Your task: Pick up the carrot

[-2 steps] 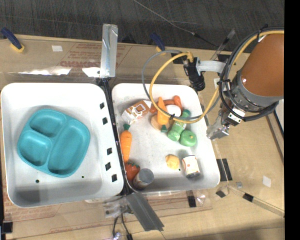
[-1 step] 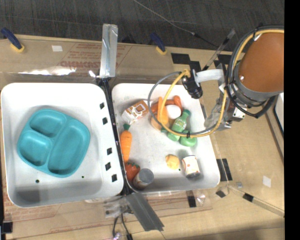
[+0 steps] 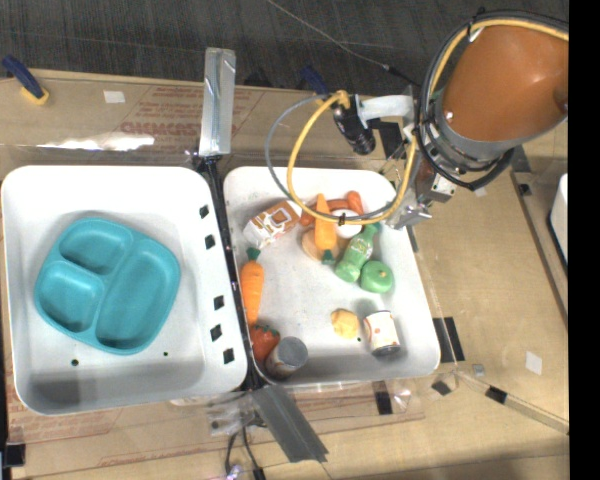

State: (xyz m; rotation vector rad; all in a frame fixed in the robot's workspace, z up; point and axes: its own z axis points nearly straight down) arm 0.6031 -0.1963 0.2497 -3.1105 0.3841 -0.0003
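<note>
The carrot [image 3: 251, 286] lies in the right bin [image 3: 412, 313], close against its left wall, with its orange body running roughly up and down the view and a bit of green at its upper end. Nothing touches it from above. Just below it, in the bin's near left corner, sit a small red item [image 3: 264, 340] and a grey can [image 3: 291, 352].

The rest of the right bin is crowded toward its far side. A small white and brown carton [image 3: 271, 222] rests near the top left, and beside it is a cluster of orange pieces [image 3: 326, 223]. A green bottle [image 3: 354, 256] lies tilted next to a round green thing [image 3: 377, 276]. Nearer the front are a yellow lump [image 3: 345, 322] and a white can with a red band [image 3: 383, 332], just beside each other.

The left bin [image 3: 20, 268] holds a teal divided plate [image 3: 107, 284] with three compartments.

The arm [image 3: 500, 78] hangs over the far right corner of the right bin, its orange band facing the camera, with a yellow cable [image 3: 298, 148] looping out from it over the bin. The tool [image 3: 412, 211] sits at the bin's right rim, well apart from the carrot. I cannot tell from this angle whether it is wide or narrow, and nothing is visibly held in it.

Both bins rest on a brown cardboard-covered desk [image 3: 500, 308].
</note>
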